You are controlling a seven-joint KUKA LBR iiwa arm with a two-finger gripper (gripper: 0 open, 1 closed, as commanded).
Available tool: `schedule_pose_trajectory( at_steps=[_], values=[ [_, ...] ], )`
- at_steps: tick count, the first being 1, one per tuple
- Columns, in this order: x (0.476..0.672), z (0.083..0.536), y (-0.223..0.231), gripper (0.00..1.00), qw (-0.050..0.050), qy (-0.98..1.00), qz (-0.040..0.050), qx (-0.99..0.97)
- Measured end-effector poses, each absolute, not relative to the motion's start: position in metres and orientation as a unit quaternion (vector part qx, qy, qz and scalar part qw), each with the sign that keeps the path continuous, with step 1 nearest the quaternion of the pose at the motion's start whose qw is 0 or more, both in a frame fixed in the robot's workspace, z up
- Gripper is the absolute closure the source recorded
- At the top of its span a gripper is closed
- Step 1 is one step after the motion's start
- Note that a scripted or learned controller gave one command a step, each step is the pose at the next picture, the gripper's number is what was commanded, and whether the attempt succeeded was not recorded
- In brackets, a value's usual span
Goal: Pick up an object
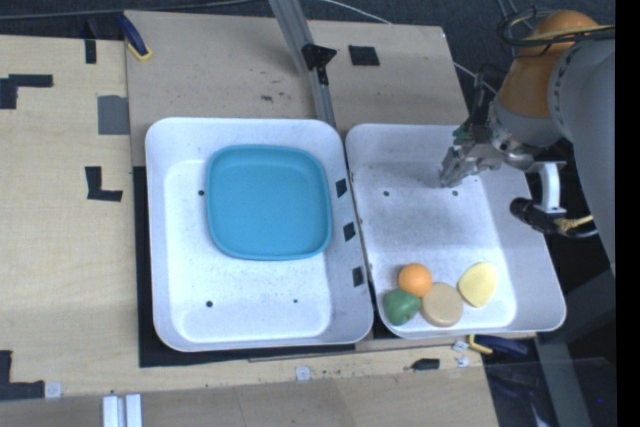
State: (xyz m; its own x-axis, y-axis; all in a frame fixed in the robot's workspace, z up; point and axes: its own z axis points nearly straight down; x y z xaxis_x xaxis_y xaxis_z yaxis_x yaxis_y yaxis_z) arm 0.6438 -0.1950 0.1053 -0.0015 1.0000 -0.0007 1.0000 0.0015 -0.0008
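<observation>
Camera view, orange ball (pixel 415 278) well below fingers (pixel 451 177)

I'm seeing even, fairly bright overhead light; the white bins (pixel 250 335) are glaring slightly and washing out detail on their floors. A lamp is burning out at the top edge. Shadows are lying soft and short beside the blue plate (pixel 268 201). The picture is looking slightly soft and grainy throughout

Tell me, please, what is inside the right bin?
The right bin holds four small things at its near end: orange, green, tan, yellow. The gripper hangs over its far end. The floor under the things is covered.
</observation>
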Motion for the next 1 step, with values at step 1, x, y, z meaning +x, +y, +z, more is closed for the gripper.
schedule_pose_trajectory(
  at_steps=[1],
  values=[
    [0.6421, 0.1482, -0.1920, 1.00, -0.001, -0.707, -0.0009, -0.707]
  ],
)
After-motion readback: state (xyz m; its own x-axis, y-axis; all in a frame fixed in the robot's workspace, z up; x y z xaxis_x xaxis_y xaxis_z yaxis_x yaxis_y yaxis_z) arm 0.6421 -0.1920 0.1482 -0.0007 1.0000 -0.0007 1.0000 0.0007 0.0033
